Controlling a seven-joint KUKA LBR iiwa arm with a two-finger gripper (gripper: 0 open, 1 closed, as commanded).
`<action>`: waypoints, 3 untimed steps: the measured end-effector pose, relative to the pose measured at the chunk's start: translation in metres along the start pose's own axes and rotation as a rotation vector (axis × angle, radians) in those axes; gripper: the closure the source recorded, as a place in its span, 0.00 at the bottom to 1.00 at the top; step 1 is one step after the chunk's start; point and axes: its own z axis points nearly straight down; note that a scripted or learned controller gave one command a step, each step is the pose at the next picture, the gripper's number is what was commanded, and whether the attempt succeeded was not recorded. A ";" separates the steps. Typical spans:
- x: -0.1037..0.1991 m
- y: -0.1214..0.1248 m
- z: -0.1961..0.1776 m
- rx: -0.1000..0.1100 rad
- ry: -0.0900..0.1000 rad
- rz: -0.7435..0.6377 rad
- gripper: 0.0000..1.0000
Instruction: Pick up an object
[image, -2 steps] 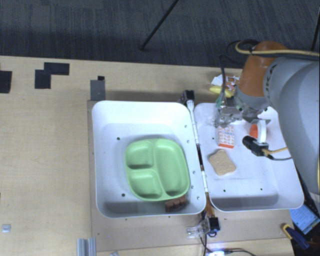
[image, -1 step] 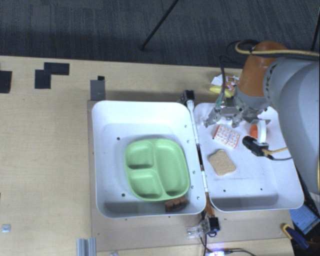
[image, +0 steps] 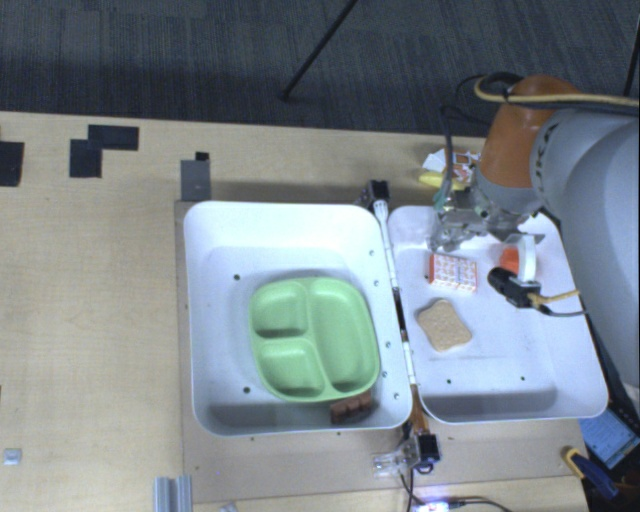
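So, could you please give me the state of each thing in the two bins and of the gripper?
green divided plate: lying flat, right side up, in the left bin
brown object: at the plate's near edge, partly tucked under it
bread slice: flat in the right bin
red-and-white packet: flat, just below the gripper
gripper: low over the right bin's far end

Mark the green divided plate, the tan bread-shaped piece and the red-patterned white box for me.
green divided plate (image: 313, 335): camera view, on the ridge between its compartments.
tan bread-shaped piece (image: 444, 325): camera view, middle of its top face.
red-patterned white box (image: 452, 271): camera view, centre of its patterned face.
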 end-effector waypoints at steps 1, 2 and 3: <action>0.000 0.000 0.000 0.000 0.000 -0.001 0.00; -0.006 -0.085 0.016 0.015 0.005 0.013 0.00; -0.007 -0.083 0.004 0.009 0.003 0.012 1.00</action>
